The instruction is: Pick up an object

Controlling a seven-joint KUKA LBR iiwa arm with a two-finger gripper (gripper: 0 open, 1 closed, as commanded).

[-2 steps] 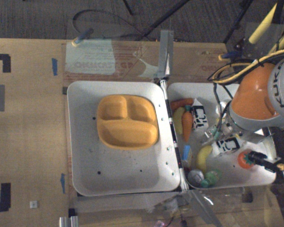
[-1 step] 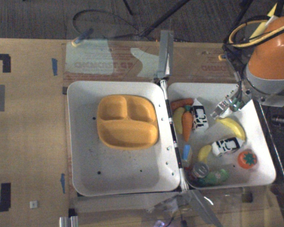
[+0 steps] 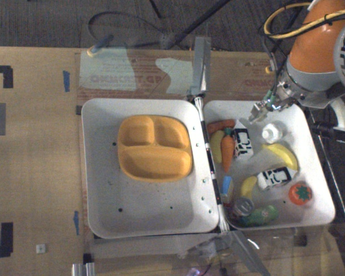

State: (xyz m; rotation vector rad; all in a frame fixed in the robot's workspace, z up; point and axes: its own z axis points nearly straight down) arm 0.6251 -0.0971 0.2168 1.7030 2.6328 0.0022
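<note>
bench (image 3: 34,154) carries two white bins side by side. left bin (image 3: 98,206) holds one large thing, an orange divided plate (image 3: 154,147), lying flat toward the bin's far edge. right bin (image 3: 319,203) holds the clutter: a carrot (image 3: 226,149) near the bin's left wall, its long axis running from far edge to near edge, with a second orange-red piece (image 3: 221,125) just beyond it at the far left corner; a black-and-white box (image 3: 242,142) just beside the carrot; a yellow banana-like piece (image 3: 280,154) toward the right wall; another black-and-white box (image 3: 274,177) touching it on the near side; a tomato (image 3: 299,193) by the near right corner; a green item (image 3: 263,214) and a round can (image 3: 243,206) along the near edge; a small white cap-like object (image 3: 271,133) near the far edge.

arm (image 3: 319,45) hangs over the right bin's far right corner. gripper (image 3: 261,110) sits above the far edge, and whether it is released or clenched i cannot tell; nothing is seen in it.

nearest candidate, as i judge it, is the white cap-like object, lying just toward the near edge and slightly right of the gripper. carrot lies further toward the left wall, and a grasp there would want to cross its long axis.
</note>
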